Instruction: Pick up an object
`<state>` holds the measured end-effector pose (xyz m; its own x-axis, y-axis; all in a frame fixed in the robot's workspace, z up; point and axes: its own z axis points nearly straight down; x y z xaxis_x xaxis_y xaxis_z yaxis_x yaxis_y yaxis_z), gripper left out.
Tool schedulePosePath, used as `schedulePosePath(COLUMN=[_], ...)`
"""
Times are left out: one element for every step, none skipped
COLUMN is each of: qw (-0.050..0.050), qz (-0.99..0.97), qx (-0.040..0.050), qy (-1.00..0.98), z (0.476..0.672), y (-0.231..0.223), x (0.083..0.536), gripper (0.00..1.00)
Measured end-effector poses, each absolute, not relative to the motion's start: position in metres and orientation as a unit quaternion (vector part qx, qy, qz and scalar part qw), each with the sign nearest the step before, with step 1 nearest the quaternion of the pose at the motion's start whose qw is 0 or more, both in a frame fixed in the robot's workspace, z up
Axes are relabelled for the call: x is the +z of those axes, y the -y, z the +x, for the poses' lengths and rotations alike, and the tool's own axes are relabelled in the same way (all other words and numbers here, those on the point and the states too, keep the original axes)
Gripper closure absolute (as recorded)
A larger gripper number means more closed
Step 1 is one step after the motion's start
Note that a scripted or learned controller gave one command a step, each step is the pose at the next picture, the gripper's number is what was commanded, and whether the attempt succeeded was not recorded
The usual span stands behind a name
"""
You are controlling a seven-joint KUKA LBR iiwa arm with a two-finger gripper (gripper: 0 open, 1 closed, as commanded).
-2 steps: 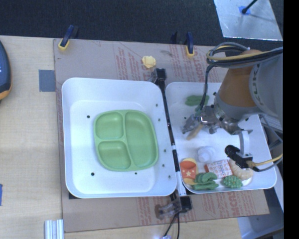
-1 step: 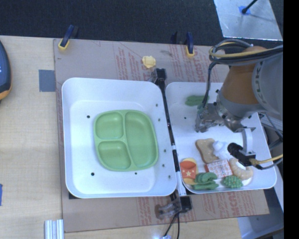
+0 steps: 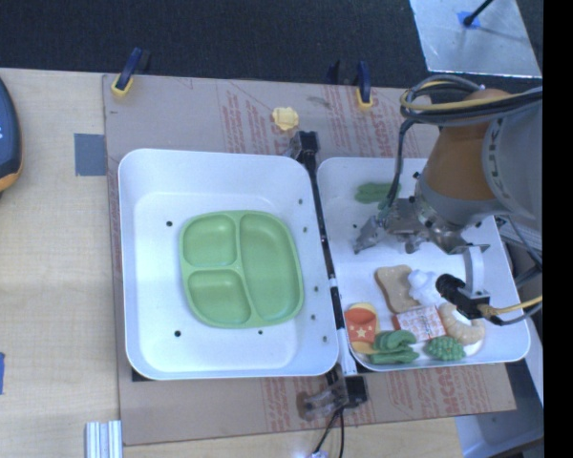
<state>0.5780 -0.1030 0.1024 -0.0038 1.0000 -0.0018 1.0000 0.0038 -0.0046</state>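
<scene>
The jaws hang low over the far half of the right bin [image 3: 350, 277], and as best I can read them from above they are spread apart with nothing between them. They sit over bare white floor. The green leaf [image 3: 371, 193] lies just beyond them towards the far wall, and the toast slice [image 3: 393, 287] lies just on their near side.

Any item counts as the object here, so I judge the toast slice the best pick: it is close and lies flat with clear room on its left. To do it well I would bring the jaws nearer, centre them over the slice, turn them across its narrow width, and go down until they meet the bin floor before closing.

The crowding is my worry. A small white piece [image 3: 419, 281] touches the slice's right edge, and a red-and-white packet [image 3: 421, 321] lies just below it. Along the near wall sit a red and orange cup [image 3: 361, 325], green vegetables [image 3: 393, 344] and a pale ring [image 3: 461, 325], packed too tightly for a clean grab.

The left bin [image 3: 151, 337] holds a green divided plate [image 3: 241, 267], well apart. A small yellow thing [image 3: 285, 118] rests on the counter [image 3: 57, 256] beyond the bins.
</scene>
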Motion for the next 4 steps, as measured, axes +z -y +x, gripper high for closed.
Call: schedulePosePath(qw=[0.002, 0.003, -0.001, 0.001], qz=[-0.708, -0.705, -0.704, -0.709], qx=[0.0025, 0.0019, -0.0011, 0.0017], qy=[0.707, 0.709, 0.710, 0.706], z=[0.544, 0.536, 0.600, 0.505], y=[0.154, 0.136, 0.117, 0.161], x=[0.091, 0.091, 0.093, 0.166], gripper=[0.00, 0.00, 0.00, 0.00])
